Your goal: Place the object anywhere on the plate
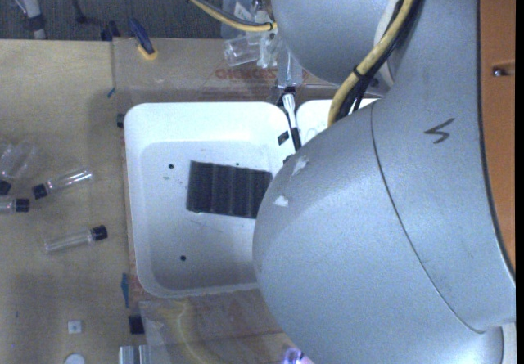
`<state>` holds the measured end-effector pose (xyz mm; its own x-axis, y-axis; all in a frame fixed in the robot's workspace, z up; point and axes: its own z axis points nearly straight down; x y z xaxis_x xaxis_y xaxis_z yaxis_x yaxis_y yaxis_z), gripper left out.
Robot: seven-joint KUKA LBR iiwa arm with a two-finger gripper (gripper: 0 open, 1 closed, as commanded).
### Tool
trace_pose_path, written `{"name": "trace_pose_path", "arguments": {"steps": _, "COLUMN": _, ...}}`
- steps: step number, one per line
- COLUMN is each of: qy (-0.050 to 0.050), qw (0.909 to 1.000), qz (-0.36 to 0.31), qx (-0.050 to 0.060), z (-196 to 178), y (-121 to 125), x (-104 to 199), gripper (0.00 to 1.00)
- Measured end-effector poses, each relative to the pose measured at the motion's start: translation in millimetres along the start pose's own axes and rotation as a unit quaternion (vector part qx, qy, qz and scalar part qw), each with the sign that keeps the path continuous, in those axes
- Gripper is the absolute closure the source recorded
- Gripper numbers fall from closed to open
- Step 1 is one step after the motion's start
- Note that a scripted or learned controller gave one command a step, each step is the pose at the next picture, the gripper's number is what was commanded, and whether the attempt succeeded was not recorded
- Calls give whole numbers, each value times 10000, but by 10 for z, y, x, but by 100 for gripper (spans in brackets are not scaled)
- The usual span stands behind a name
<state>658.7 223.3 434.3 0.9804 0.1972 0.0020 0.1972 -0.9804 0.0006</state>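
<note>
Tool-wise, cannot tell whether apart, together or clamped on anything: hidden behind the grey arm. Can make out a dark ribbed slab lying flat in the left bin, though cannot say whether plate or object. Might miss or drop unseen, given that blocked view; might also snag the yellow cable while swinging.

Single fixed camera above bench, slanted downward, arm close beneath lens, left bin visible
</note>
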Motion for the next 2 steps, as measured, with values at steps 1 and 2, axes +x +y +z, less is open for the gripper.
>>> {"name": "trace_pose_path", "arguments": {"steps": 1, "qy": -9, "qw": 9999, "qz": -139, "qx": -5, "z": 0, "y": -201, "x": -910, "gripper": 100}}
{"name": "trace_pose_path", "arguments": {"steps": 2, "qy": -35, "qw": 9997, "qz": -233, "qx": 1, "z": 776, "y": -171, "x": -798, "gripper": 100}}
